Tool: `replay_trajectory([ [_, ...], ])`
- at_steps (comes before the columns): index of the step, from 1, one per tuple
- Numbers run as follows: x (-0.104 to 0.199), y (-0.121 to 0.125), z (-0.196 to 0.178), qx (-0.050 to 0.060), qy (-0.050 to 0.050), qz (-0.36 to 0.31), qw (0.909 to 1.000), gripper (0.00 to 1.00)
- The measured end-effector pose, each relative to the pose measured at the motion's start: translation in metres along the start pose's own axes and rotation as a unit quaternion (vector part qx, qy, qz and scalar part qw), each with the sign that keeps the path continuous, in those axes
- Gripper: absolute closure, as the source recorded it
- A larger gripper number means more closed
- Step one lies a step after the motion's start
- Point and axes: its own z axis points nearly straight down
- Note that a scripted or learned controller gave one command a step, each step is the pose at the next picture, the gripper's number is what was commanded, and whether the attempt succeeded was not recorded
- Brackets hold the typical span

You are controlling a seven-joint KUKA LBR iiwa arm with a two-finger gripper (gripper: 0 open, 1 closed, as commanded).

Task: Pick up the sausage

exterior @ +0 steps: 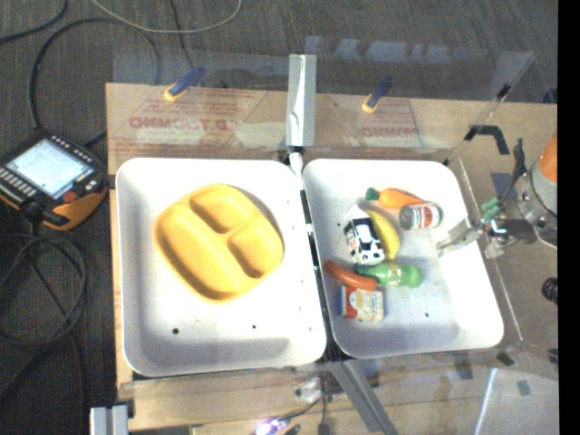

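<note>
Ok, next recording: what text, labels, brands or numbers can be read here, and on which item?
No text here can be read with confidence.
Cardboard sheet behind the bins: red printed lettering, appearing upside down, too blurred to read.
Can in the right bin: label too small to read.
Small carton by the sausage: printed front, blurred.
Black-and-white pack: pattern, no legible words.
Handheld pendant on the floor: lit screen, unreadable.

One fixed camera looks steeply down from above the desk [127, 116], far enough to take in both bins [136, 333], left of the hand [458, 239].
</note>
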Motion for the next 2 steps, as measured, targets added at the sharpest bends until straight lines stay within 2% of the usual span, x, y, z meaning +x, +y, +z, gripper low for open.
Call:
replay_trajectory([
  [1, 0.001, 0.001, -0.009, 0.000, 0.000, -0.001, 1.0000, 1.00],
  [2, -0.018, 0.090, 0.010, 0.000, 0.000, 0.021, 0.9998, 1.00],
])
